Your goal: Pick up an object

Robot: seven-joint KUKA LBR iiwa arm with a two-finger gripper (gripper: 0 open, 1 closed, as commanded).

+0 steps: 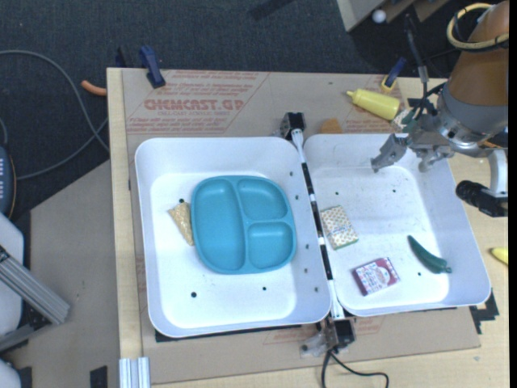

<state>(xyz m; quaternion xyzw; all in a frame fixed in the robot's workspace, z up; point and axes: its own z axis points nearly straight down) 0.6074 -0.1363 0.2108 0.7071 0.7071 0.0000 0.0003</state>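
Note:
My gripper (406, 155) hangs over the far edge of the right bin (380, 208), its two fingers spread open with nothing between them. Below it in that bin lie a tan patterned packet (338, 226) by the left wall, a small red packet (375, 276) near the front, and a dark green pepper-like piece (427, 255) at the right. The left bin (161, 184) holds a blue divided plate (244, 222) with a tan cracker-like piece (182, 221) tucked at its left side.
A yellow bottle-shaped object (374, 102) lies on the bench behind the right bin. A black clamp (294, 124) sits at the far end of the divider between bins. A blue clip (150, 65) stands at the bench's far left.

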